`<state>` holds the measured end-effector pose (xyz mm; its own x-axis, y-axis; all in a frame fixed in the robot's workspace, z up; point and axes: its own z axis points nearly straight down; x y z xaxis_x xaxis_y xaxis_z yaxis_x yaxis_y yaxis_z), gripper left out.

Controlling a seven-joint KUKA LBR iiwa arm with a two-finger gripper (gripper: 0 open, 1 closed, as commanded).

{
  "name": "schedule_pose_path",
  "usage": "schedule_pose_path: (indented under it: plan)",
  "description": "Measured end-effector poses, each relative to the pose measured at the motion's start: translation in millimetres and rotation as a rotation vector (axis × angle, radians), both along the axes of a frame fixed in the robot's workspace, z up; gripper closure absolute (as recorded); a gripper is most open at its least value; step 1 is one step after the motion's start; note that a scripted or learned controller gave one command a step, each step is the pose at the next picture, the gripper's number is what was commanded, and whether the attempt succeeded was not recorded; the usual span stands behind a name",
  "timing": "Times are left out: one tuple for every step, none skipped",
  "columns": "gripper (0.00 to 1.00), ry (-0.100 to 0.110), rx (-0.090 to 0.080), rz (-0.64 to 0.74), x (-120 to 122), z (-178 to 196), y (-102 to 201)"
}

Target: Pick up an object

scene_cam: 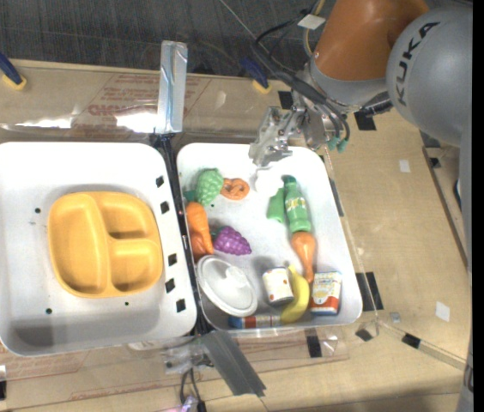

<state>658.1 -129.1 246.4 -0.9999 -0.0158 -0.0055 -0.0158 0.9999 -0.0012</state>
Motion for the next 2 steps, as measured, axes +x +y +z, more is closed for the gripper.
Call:
schedule_pose_path:
  plan:
    - [1.00, 0.001, -0.003, 0.263, -11.3, 11.4, -73.6]
    - [1.00, -0.001, -0.002, 0.261, 0.1, 8.2, -55.9]
